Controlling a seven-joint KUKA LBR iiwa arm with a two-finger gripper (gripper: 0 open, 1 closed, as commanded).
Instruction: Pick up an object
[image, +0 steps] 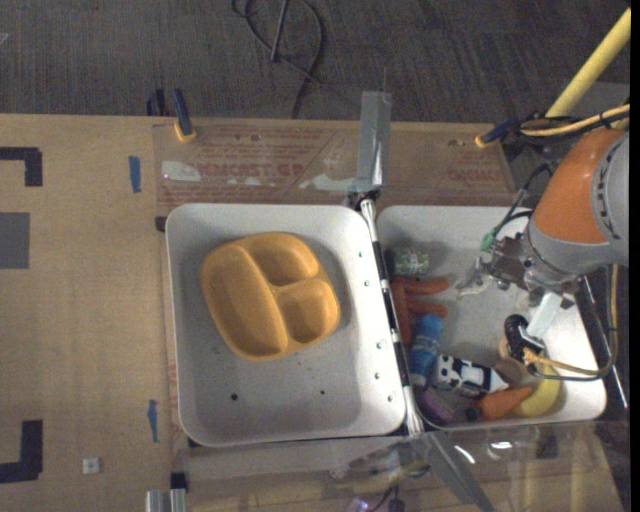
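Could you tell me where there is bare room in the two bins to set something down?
In the left bin, bare floor lies below and left of the yellow divided plate. The right bin is crowded along its left wall and front edge; its bare middle lies beside the arm.

Yellow tray (270, 294), perhaps toys (455, 370)

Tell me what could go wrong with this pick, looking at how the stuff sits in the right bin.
Crowding: the orange carrot, yellow banana and black-and-white toy touch along the right bin's near wall, so a grasp there may catch two items or slip.

Wall contact: the blue item and small can lie near the divider, leaving little room on that side.

The gripper hangs above bare bin floor, so closing there would probably grab nothing.
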